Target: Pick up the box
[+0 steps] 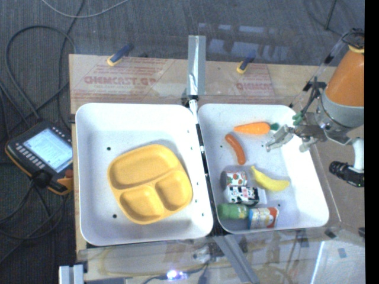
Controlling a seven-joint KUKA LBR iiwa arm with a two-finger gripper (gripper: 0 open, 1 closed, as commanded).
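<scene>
- The gripper [288, 136] is hovering over the far right part of the right bin [311, 176], its two fingers standing apart with nothing between them.
- The grey arm [346, 108], with its orange band, is reaching in from the right, over the bin's far right corner.
- The box [240, 187], a small carton with a black-and-white cow pattern and some red, is lying near the middle of the right bin, well apart from the gripper and nearer the viewer.
- A banana [270, 180] is lying just right of the box, tilted, perhaps touching its corner; the view is too coarse to be sure.
- A green bottle [232, 210] is lying on its side just near of the box, and a small can [263, 217] is sitting beside the bottle on its right.
- A sausage [235, 148] is lying aslant on the far side of the box, and a carrot [253, 128] is lying beyond it, its green end pointing towards the gripper.
- A yellow divided plate [150, 183] is resting in the left bin [95, 158].
- Both bins are sitting side by side on the surface [89, 78].
- A handheld control pendant [40, 153] with a lit screen is lying left of the surface.
</scene>
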